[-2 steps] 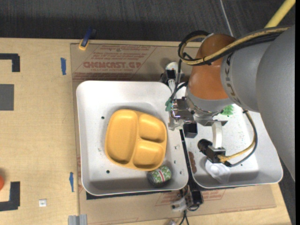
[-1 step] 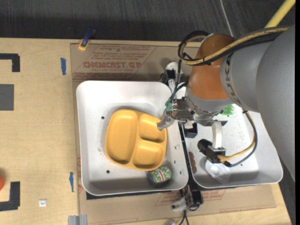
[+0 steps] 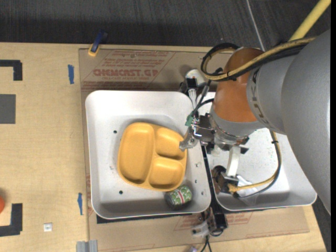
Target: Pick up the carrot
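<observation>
- Nearest me: green patterned ball (image 3: 179, 197) in left bin (image 3: 100, 140), touching yellow divided plate (image 3: 152, 155).
- Gripper (image 3: 190, 136) at plate's rt edge; how far open, I can't tell.
- Carrot: can't tell where.

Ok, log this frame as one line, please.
arm: above seam between bins | left bin: yellow divided plate, green ball | carrot: not identified | grasp: none seen

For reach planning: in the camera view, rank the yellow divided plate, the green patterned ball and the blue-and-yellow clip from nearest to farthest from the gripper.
From the gripper:
1. Yellow divided plate, left bin, just left of it.
2. Green patterned ball, left bin's lower right corner.
3. Blue-and-yellow clip, on the cardboard, far upper left.
</observation>
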`<state>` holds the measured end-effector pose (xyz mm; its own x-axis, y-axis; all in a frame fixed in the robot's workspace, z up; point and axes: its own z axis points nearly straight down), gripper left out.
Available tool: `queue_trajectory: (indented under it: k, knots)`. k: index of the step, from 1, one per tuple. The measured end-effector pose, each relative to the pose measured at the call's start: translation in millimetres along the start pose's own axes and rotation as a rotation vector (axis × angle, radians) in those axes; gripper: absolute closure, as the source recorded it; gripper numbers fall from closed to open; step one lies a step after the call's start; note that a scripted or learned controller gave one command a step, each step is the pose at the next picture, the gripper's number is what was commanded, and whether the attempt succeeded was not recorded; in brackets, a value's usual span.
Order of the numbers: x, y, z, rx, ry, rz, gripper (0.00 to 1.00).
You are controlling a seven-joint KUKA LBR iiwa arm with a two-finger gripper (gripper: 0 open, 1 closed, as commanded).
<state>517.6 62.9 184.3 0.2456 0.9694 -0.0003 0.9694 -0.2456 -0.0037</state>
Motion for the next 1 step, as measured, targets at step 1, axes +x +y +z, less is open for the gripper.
queue_trajectory:
  k: [1]
  knots:
    - [25.0,3.9,46.7,-0.026,0.012,0.064,0.0]
